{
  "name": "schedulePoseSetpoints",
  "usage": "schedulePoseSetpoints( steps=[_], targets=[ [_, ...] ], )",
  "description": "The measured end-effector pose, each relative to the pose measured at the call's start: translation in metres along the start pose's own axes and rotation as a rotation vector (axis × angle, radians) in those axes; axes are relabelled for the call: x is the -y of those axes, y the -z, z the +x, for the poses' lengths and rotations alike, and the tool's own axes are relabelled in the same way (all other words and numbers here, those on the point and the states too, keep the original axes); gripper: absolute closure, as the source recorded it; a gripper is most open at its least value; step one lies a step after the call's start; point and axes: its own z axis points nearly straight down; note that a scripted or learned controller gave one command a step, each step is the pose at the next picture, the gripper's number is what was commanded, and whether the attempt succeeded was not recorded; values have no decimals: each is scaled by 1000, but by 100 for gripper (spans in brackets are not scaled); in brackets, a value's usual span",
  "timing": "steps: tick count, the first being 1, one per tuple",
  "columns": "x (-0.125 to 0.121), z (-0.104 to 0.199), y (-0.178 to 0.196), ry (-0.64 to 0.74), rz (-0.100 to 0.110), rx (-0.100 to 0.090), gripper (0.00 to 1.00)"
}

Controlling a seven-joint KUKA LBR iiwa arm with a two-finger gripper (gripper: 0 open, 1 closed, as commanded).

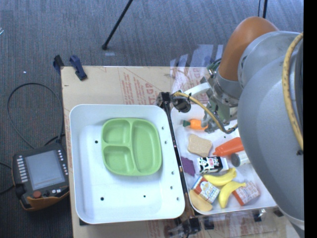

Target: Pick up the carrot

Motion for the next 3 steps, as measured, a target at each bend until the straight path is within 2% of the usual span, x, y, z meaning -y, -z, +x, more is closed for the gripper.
schedulePoseSetpoints(
  steps=[1,2,3],
  targets=[
    [37,8,17,-22,5,3,100],
    [31,7,25,-40,7,9,100],
    [108,7,16,-18,6,7,100]
  ],
)
